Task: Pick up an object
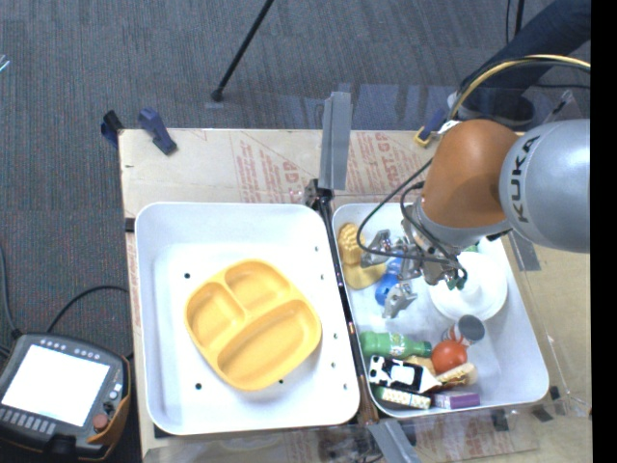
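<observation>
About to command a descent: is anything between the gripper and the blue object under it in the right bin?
Nothing visible does. The gripper hangs directly over the blue object, with the yellow toy beside it on the left.

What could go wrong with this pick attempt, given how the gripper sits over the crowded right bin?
1. The gripper hangs over a tight cluster: a blue object beside a yellow toy, so the fingers might catch both or neither.
2. The white bowl lies close by the wrist; a descent could nudge it.
3. The green bottle, red ball and black-and-white item crowd the right bin near its front wall, so anything pushed aside may jam against them.
</observation>
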Robot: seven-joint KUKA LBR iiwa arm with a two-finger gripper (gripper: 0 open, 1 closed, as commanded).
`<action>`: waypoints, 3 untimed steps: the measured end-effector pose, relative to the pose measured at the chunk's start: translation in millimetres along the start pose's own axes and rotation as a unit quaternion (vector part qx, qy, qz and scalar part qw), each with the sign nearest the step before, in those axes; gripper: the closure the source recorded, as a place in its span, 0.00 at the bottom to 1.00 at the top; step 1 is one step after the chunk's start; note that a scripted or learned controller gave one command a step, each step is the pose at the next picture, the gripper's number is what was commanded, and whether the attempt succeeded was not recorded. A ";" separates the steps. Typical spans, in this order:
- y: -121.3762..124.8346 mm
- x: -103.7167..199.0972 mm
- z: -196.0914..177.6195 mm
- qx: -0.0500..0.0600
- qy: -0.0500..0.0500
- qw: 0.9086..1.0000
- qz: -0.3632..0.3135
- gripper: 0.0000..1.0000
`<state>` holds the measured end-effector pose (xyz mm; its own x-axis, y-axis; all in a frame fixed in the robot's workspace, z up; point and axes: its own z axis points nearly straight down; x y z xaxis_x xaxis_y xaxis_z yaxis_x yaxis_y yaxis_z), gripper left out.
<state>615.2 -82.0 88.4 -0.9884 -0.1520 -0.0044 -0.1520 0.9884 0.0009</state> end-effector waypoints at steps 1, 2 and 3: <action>1.4 1.3 0.4 0.000 0.002 0.993 0.118 0.00; -36.3 11.8 -0.2 0.001 0.000 0.983 0.182 0.00; -126.8 -2.8 -1.3 0.000 -0.001 0.977 0.215 0.00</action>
<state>637.2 -206.9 89.6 -0.9611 0.2761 -0.0053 0.2761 0.9611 0.0020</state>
